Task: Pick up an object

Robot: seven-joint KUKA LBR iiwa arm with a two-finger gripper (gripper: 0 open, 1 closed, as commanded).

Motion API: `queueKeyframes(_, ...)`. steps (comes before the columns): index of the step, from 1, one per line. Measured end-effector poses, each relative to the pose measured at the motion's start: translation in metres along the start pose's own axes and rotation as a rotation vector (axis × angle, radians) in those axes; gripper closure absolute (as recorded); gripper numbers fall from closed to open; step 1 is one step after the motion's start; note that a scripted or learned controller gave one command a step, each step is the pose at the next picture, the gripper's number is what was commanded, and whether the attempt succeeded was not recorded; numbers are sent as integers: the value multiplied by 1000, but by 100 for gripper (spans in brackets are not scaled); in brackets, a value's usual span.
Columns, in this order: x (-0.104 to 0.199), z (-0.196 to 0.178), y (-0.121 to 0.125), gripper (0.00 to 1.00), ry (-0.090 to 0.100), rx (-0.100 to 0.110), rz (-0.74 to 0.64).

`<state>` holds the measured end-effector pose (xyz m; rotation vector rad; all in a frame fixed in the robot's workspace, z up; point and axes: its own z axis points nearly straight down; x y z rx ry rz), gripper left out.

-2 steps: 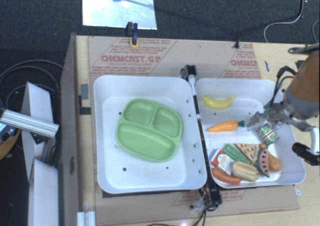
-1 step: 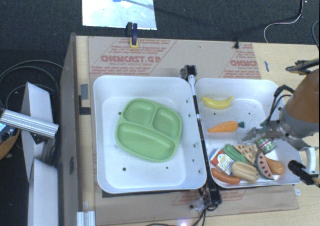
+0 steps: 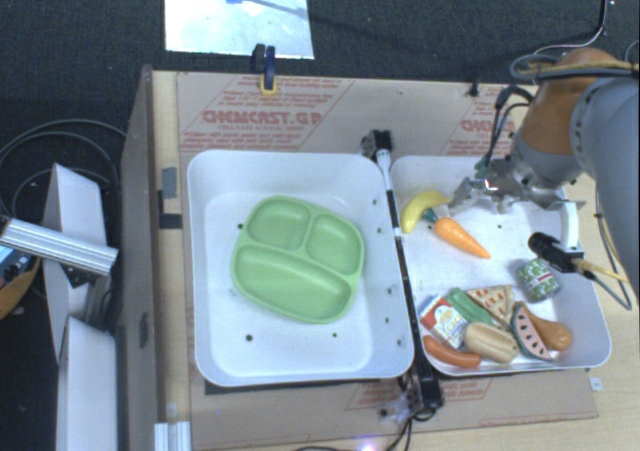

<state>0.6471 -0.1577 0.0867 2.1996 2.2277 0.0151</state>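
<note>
The right bin [image 3: 520, 224] holds the toy foods. A yellow banana [image 3: 421, 207] lies at its upper left with an orange carrot [image 3: 461, 236] just below it. My gripper [image 3: 492, 187] hangs over the bin's upper part, right of the banana and above the carrot, under the grey arm with its orange band [image 3: 548, 119]. Nothing shows held in it. A green can [image 3: 540, 282] lies to the right. At the bin's front edge are a pizza slice [image 3: 491, 301], a watermelon wedge [image 3: 524, 331], a bun [image 3: 489, 341] and a red sausage [image 3: 450, 354].
The left bin [image 3: 215, 199] holds a green divided plate [image 3: 297, 257]. A black divider clip [image 3: 379, 145] sits between the bins at the top. A black and white part [image 3: 558, 245] juts over the right bin's right side. Cables run off to the right.
</note>
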Motion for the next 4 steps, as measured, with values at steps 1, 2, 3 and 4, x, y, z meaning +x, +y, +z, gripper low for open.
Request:
queueKeyframes(1, 48, -132, -15, 0, 1, 1, 3)
queueKeyframes(2, 54, -48, -28, 0, 2, 18, 10)
queueKeyframes(3, 67, 2, -19, 0, -2, 14, 8)
queueKeyframes(4, 68, -9, -18, 100, 0, 12, 8)
